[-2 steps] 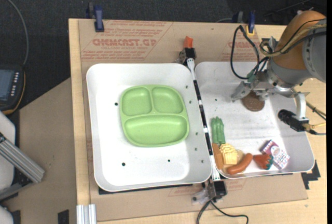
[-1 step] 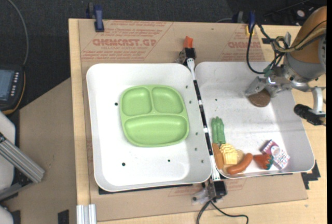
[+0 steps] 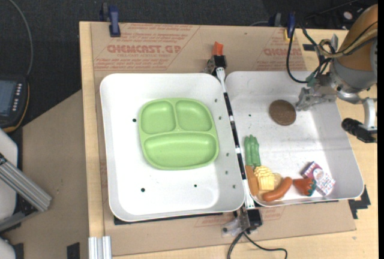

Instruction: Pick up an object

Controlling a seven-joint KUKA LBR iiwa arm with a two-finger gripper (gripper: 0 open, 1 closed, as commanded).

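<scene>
Two bins on table, claw parked at right bin, nothing seen held.
Brown disc lies flat in right bin's upper half, just beside claw; judged light, stiff, low-profile, best pinched across its edges. Claw opening cannot be told, too small and blurred. Green sectioned plate sits in left bin. Toy food pile at lower edge is hard to identify.

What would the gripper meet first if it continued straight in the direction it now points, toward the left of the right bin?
Probably the brown round disc. The gripper sits just to its right, aimed leftward and down into the right bin. Height is unclear, so it might touch the bin floor first.
</scene>
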